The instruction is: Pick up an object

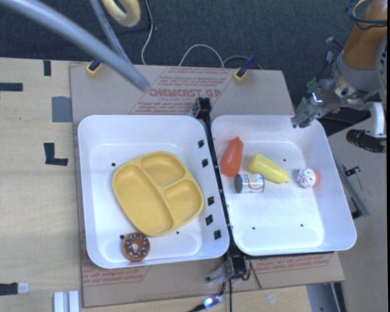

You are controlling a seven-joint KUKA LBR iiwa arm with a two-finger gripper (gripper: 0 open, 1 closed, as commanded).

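A donut (135,246) and a yellow divided plate (158,191) lie in the left bin (91,174). The right bin (331,226) holds an orange bottle (231,156), a small can (249,182), a yellow bottle (268,168) and a ball (305,177). Beyond its far right corner hovers the gripper (305,117); whether it is apart or together I cannot tell.

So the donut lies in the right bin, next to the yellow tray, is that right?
Not quite. The camera view shows the donut in the left bin, not the right one. It does lie next to the yellow tray, just below its lower-left edge.
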